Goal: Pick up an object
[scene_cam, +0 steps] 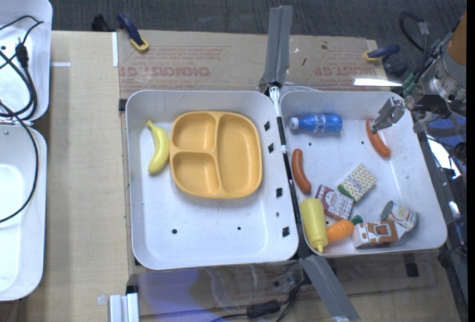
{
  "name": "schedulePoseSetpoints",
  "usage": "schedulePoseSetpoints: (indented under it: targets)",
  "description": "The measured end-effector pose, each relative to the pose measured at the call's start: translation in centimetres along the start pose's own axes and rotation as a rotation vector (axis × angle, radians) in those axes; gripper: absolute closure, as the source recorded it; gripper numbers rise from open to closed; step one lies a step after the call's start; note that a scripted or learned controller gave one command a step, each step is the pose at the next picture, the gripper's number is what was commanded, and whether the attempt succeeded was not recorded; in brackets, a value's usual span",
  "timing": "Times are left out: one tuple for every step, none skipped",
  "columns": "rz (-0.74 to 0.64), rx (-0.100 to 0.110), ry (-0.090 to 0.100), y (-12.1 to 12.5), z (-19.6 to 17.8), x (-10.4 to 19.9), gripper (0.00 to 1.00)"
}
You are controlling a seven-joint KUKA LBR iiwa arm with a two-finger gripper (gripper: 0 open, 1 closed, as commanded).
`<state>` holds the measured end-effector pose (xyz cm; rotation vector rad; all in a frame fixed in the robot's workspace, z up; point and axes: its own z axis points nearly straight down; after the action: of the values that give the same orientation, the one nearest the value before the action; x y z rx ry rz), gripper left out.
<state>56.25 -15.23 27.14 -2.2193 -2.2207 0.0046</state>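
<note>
The gripper (387, 115), finger state unclear, is hovering beside a sausage (378, 139); a blue bottle (316, 122) is lying nearby in the right bin (427, 172).

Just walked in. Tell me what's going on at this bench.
A grey robot arm reaches in from the right, its two-finger gripper poised over the far right corner of the right white bin, just beside a small orange-red sausage. Nothing is visibly between its fingers. That bin also holds a blue plastic bottle, a yellow squeeze bottle and small cartons. The left white bin holds a yellow divided plate and a yellow banana.
</note>
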Motion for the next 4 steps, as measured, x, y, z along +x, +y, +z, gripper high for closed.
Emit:
schedulePoseSetpoints:
  targets:
    - [0.053,0.000,0.000,4.6,11.8,-3.9,0.00]
    - [0.055,0.000,0.009,2.7,18.1,-5.4,0.00]
    - [0.058,0.000,0.004,2.7,17.1,-5.7,1.00]
    - [0.161,-0.003,0.000,6.0,4.9,3.7,1.00]
